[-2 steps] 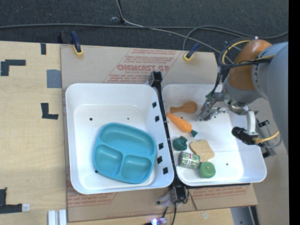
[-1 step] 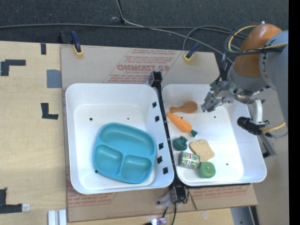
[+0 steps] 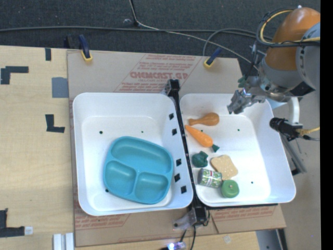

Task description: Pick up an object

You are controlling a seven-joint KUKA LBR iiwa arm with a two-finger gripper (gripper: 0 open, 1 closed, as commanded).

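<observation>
Even overhead light is falling across the bench — bright, nothing dim. The two white bins (image 3: 125,100) are glowing almost washed out, their floors losing detail. Shadows are lying soft and short beside the blue tray (image 3: 138,170), toward seven o'clock. The orange band (image 3: 295,24) at two o'clock is catching a pale sheen. The whole picture is looking slightly soft — small print on the cardboard (image 3: 156,74) is smearing.
</observation>
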